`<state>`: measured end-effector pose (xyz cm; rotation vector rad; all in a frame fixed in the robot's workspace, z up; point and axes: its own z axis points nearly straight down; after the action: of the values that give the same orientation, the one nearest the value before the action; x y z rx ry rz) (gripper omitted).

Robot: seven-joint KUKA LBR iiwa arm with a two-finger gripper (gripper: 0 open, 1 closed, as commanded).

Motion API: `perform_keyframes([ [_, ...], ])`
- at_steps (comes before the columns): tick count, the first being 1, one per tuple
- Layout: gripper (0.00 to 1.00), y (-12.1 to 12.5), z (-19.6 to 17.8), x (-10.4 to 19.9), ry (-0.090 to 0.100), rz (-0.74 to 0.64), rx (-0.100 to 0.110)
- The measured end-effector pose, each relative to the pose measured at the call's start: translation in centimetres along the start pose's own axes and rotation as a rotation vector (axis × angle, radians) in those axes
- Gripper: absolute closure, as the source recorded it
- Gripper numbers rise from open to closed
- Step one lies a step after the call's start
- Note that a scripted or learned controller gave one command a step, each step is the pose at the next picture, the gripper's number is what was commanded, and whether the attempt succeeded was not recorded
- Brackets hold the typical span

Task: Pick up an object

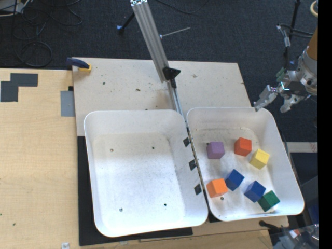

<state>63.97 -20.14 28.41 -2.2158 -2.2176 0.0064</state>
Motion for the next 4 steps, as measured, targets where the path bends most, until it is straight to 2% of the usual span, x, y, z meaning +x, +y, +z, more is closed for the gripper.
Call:
perform_keyframes([
  [1, 0.00, 0.1, -0.3, 0.1, -0.002, -0.004, -0.004],
  [2, 0.00, -0.1, 4.0, 0.1, -0.001, 0.000, -0.001],
  [4, 0.00, -0.3, 16.5, -0.6, 0.001, 0.001, 0.002],
])
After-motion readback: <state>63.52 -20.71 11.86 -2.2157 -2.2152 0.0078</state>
